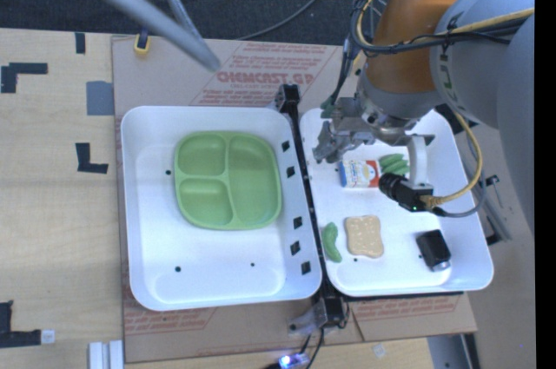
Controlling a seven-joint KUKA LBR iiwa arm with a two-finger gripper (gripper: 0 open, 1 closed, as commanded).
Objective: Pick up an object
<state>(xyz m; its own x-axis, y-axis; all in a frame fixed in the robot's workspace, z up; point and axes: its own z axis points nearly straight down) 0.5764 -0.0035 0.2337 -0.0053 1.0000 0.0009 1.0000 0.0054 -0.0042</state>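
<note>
Left bin (pixel 143 211) has a green divided plate (pixel 228 180) sitting roughly in its middle, three compartments. Both bins sit on a cardboard sheet (pixel 261 72) with red print behind that plate, and a small yellow block (pixel 142 44) at the sheet's far-left corner.

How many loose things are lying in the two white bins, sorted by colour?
Green: 3, the divided green plastic plate in the left bin, the small curved green pod and the green piece beside the carton.
White and blue: 1, the small carton.
Tan: 1, the flat toast slice.
Black: 1, the small black block.
Total: 6.
</note>
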